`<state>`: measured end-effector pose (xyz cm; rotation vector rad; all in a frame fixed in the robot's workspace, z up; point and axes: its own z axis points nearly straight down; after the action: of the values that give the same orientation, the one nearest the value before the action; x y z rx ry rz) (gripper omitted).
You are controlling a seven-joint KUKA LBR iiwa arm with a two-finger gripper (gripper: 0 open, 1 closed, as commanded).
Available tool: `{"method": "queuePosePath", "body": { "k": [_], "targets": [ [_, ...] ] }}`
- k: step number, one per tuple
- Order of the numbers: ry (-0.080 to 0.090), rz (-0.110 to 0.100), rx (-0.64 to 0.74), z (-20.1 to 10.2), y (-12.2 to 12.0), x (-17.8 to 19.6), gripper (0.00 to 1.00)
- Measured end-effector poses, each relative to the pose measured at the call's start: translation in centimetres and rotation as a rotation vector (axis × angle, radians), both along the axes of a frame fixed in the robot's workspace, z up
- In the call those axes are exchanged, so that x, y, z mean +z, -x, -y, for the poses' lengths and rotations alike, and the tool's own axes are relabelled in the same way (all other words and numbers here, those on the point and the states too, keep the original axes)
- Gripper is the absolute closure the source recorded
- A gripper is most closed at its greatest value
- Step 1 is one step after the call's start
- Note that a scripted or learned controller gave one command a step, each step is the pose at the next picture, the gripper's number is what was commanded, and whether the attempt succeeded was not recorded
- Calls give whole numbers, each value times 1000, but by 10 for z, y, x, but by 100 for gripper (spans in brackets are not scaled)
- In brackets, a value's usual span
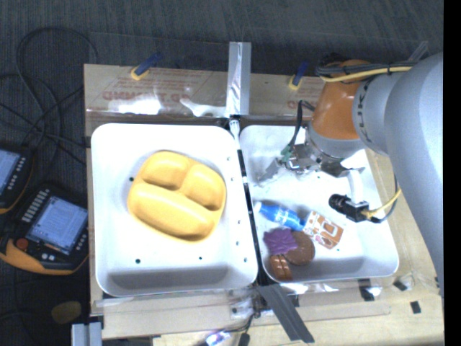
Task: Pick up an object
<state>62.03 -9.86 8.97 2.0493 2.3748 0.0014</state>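
grey two-finger gripper (288, 158) right of centre, over right white bin (374, 254); grip state unclear. risk: descent misses blue bottle (279, 215), closes on air.

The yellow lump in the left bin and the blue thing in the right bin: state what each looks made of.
Yellow lump: probably soft foam or rubber, matte, with rounded puffy lobes and no sharp glints. Blue thing: likely hard plastic, glossy, with a bright highlight along its length; too small to be sure.
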Motion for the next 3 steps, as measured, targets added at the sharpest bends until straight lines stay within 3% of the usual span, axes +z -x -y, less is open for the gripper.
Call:
{"method": "queuePosePath", "body": {
  "k": [1,2,3],
  "targets": [
    [-1,-4,346,-28,-8,94,0],
    [-1,-6,304,44,-48,70,0],
    [-2,-4,132,45,-48,82,0]
  ]
}}
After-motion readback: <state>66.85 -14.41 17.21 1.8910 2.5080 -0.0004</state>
